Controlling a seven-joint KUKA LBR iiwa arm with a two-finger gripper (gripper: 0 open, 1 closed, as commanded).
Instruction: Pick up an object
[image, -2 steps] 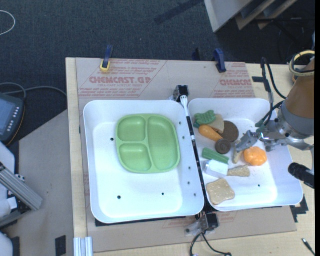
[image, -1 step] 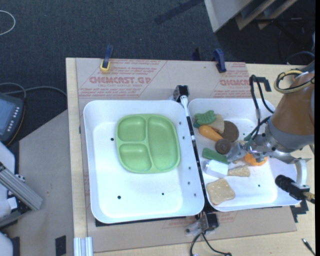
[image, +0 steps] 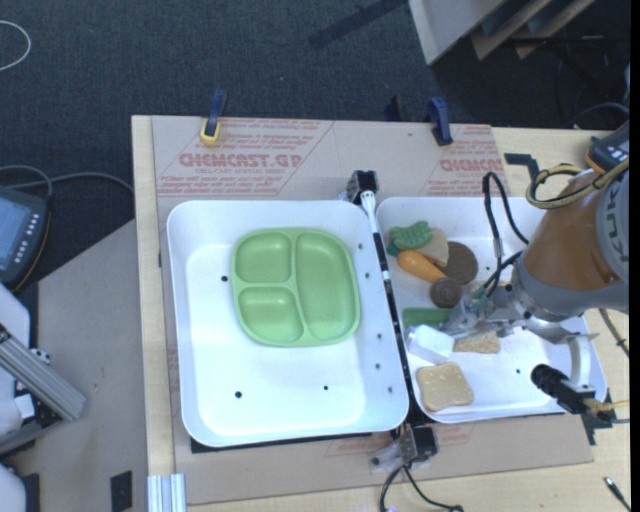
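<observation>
The right bin (image: 520, 400) holds several toy foods: a green leafy piece (image: 408, 237), an orange carrot (image: 421, 266), a brown round disc (image: 461, 260), a small brown lump (image: 446, 292), a green flat piece (image: 424, 316), a white block (image: 430, 346), a tan cracker (image: 478, 344) and a slice of toast (image: 443, 386). My gripper (image: 470, 318) hangs low over the middle of this bin, between the brown lump and the cracker. The wrist hides its fingertips. The arm with its orange band (image: 565, 245) comes in from the right.
The left bin (image: 200, 380) carries a green divided plate (image: 296, 286). A black hinge strip (image: 385, 290) separates the bins. Cables (image: 500, 215) loop over the right bin's far side. Blue clamps (image: 438, 120) and a yellow clamp (image: 211, 128) grip the board's back edge.
</observation>
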